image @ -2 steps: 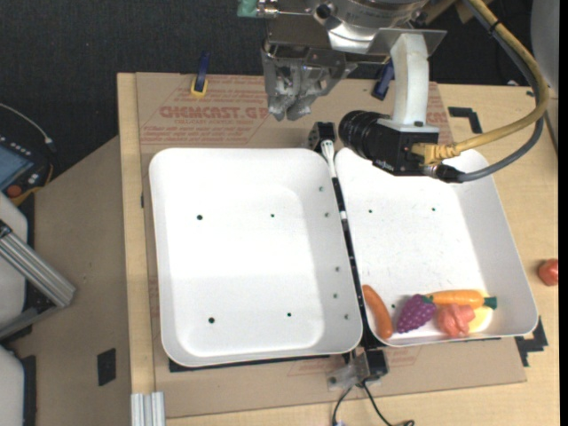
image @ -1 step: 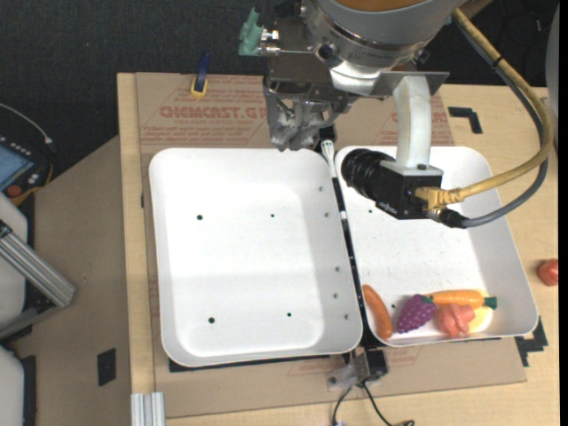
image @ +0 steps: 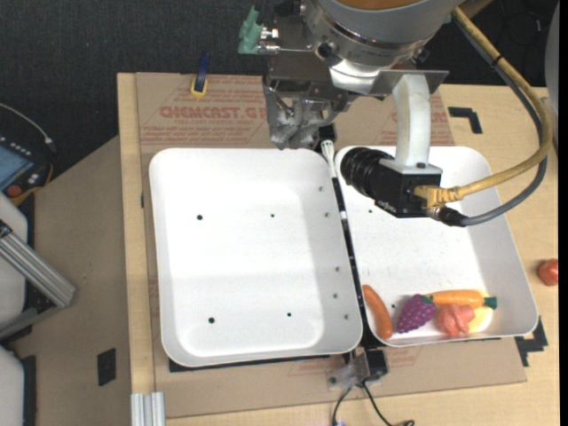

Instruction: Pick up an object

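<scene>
Several toy foods lie along the front edge of the right bin (image: pixel 497 238): an orange-red sausage (image: pixel 377 311), purple grapes (image: pixel 414 312), an orange carrot (image: pixel 461 298), and a pink piece (image: pixel 453 321) against a yellow one (image: pixel 480 320). My gripper (image: pixel 299 124) hangs at the back of the bench, over the far rim where the two bins meet. It is far from the foods, and I see nothing held in it. A black camera unit (image: pixel 388 182) on the wrist covers part of the right bin's back.
The left bin (image: pixel 240 256) is white with small dark dots. A cardboard sheet (image: pixel 222 105) lies under both bins. A small blue and yellow clip (image: pixel 201 76) sits at the back left. A red object (image: pixel 550 272) lies outside the right bin. Yellow cable (image: pixel 515 171) loops over the right bin.
</scene>
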`<action>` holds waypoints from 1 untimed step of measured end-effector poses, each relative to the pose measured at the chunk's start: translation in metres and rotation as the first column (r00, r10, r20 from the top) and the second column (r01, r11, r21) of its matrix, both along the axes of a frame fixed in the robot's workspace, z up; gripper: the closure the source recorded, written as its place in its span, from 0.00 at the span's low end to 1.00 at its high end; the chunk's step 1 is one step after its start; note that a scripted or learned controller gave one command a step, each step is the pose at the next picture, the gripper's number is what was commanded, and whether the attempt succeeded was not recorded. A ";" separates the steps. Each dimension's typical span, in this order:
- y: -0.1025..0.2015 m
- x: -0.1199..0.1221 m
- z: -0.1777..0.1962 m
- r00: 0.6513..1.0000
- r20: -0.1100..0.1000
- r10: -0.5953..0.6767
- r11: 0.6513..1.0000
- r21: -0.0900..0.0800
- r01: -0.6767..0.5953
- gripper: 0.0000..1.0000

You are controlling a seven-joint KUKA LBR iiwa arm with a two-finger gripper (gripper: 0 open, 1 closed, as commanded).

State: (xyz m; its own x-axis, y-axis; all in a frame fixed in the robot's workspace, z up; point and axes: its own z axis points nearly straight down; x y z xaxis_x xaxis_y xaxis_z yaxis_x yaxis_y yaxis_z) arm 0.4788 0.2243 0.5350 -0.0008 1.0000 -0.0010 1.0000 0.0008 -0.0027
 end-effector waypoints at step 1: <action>0.000 0.000 0.000 1.000 0.000 0.000 1.000 0.000 0.000 1.00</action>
State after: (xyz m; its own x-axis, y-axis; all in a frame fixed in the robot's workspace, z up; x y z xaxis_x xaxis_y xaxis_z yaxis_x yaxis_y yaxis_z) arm 0.4788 0.2243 0.5350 -0.0008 1.0000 -0.0010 1.0000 0.0008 -0.0027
